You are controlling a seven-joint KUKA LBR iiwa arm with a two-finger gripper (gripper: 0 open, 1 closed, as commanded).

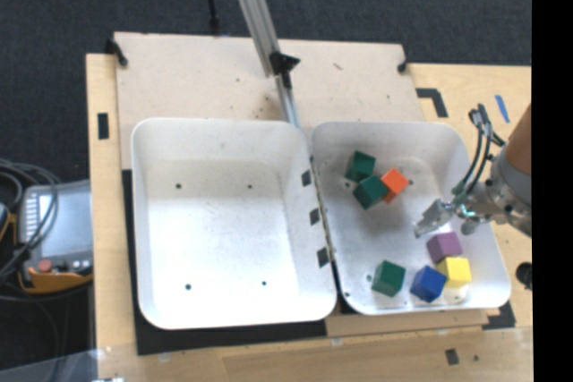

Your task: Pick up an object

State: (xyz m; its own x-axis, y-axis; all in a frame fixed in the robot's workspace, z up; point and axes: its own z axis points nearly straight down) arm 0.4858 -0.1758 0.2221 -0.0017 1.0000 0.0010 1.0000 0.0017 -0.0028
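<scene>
Blue cube (428, 283) beside yellow cube (457, 270); no writing legible

Pincer (440, 219) reaches leftward, arm entering from right

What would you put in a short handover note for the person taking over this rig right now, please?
Gripper: low inside the right bin, just above the purple block; nothing seen between its fingers, and I cannot tell whether they are open.
Blocks, all in the right bin: two green blocks touching an orange block near the back; a third green block, a blue block and a yellow block along the front.
Done: nothing lifted yet.
Left: grip one block, likely the purple, and raise it.
</scene>
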